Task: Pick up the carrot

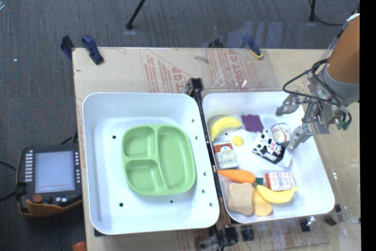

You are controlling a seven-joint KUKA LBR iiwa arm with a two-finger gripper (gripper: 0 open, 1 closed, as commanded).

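Orange carrot (237,175) is lying in the right bin (322,185), long axis running across the view, tip toward the right, between a small carton (225,156) and a bread slice (239,197). The jaws (296,120) are hanging spread and empty, with the carrot down-left of them.

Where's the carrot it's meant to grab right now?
The carrot lies in the right-hand bin, near its left wall, just below a small red-labelled can and above a slice of bread. The gripper hangs above the bin's upper right part.
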